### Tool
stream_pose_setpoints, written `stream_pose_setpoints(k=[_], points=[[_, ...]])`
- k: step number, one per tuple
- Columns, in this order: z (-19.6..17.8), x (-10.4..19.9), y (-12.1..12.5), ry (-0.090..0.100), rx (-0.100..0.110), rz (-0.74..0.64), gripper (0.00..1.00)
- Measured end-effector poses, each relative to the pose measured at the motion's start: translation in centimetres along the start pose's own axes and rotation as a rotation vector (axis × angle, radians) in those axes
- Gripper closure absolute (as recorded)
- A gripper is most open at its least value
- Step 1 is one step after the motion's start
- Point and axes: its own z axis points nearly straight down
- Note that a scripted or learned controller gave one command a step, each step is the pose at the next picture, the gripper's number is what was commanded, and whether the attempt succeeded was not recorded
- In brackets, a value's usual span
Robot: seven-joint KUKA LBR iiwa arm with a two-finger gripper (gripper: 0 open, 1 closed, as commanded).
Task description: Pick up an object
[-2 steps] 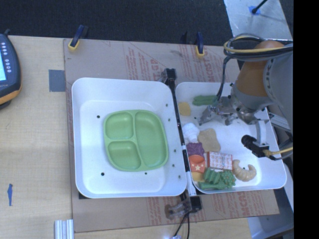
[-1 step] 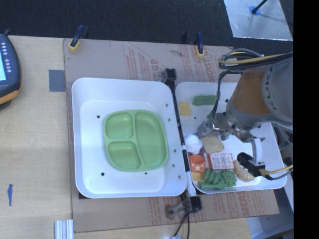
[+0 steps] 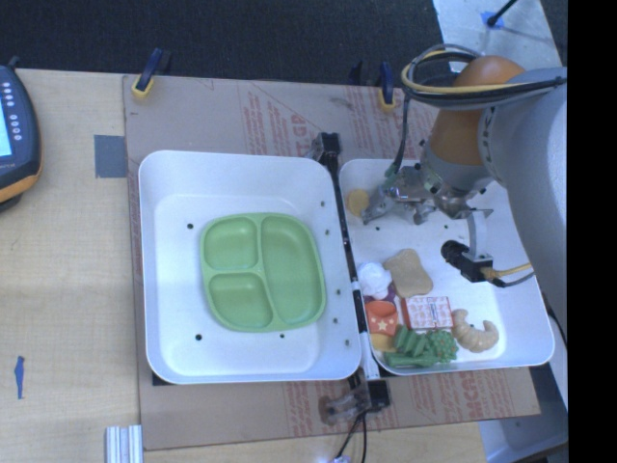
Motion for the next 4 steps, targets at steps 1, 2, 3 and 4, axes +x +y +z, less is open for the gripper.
stream_pose_setpoints(k=[1,2,3,4], points=[[0.1,-3.3,-5.1,0.000,0.012,0.007,0.00],[-1.2,-0.4,-7.0,0.002,0.011,0.001,0.00],[0.1,-0.5,-3.4,0.000,0.004,0.002,0.00],[0.1,-2.5,-10.1,0.001,0.014,0.006,0.00]])
